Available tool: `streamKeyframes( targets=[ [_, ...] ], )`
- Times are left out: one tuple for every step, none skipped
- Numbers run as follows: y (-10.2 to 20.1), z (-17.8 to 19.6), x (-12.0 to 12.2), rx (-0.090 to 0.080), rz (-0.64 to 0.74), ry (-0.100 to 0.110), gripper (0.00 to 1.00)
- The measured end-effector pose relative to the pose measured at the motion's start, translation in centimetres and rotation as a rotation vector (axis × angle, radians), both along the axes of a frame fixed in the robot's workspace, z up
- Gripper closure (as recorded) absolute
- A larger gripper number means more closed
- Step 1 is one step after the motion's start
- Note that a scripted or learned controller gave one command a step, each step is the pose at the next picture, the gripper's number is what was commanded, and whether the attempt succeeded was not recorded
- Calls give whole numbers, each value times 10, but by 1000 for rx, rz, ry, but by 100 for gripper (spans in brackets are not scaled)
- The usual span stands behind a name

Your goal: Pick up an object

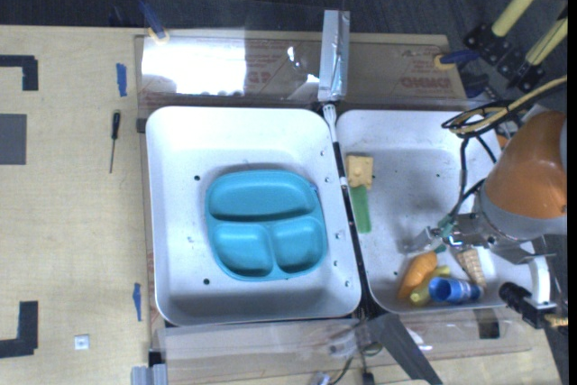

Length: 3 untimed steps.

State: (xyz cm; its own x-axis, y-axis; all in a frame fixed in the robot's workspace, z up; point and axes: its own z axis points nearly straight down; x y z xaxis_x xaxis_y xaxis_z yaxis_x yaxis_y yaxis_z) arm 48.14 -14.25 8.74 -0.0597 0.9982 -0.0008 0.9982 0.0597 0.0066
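Observation:
In the right bin [406, 149], a cluster of small objects lies near the front edge. It consists of an orange carrot-shaped piece [419, 269], a blue bottle [451, 289] on its side and a beige ridged cone [471, 263]. My gripper [442, 236] hangs low over the bin just above this cluster, under the orange wrist band [532, 171]. No object is visible in it. Along the bin's left wall lie a yellow block [359, 169] and a green stick [361, 207].
The left bin [171, 194] holds a blue divided plate [264, 223]. A clear divider [333, 59] stands behind the bins. Black cables [469, 126] loop over the right bin's far right corner. A screwdriver [114, 140] lies on the bench at left.

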Motion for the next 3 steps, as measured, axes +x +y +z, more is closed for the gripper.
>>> streamKeyframes(
  targets=[
    [-1,11,2,-2,-1,-6,100],
    [-73,136,43,-4,-78,-4,100],
    [-72,132,41,0,-77,5,0]
  ],
)
